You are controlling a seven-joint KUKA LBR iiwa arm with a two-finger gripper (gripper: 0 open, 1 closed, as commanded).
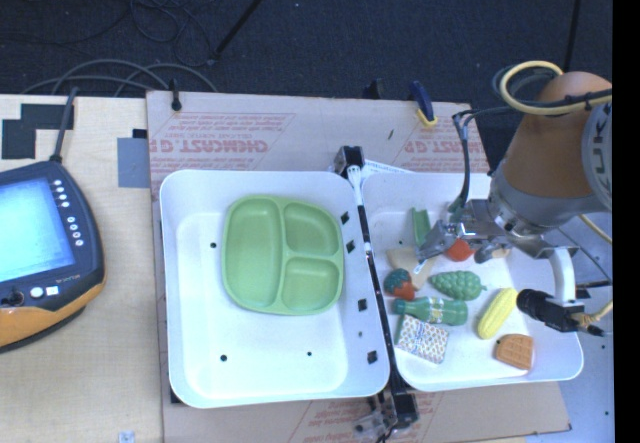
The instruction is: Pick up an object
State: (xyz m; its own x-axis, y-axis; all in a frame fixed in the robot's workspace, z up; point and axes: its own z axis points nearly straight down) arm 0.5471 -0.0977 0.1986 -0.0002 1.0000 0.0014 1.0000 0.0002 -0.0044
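Bench with two white bins: in the right bin (570,361), the pincer (462,243) pinches a red item (459,251), directly above the green toy (457,284).

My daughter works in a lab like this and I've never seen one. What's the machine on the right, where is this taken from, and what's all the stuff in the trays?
One camera looks down on a bench from above. The grey and orange shape on the right is a robot arm; its claw reaches into the right bin, close above a small red object. I cannot tell whether it grips it. That bin holds toy food: a yellow corn cob, a green bottle, a bumpy green piece. The left bin holds a green divided plate. A handheld control screen lies far left.
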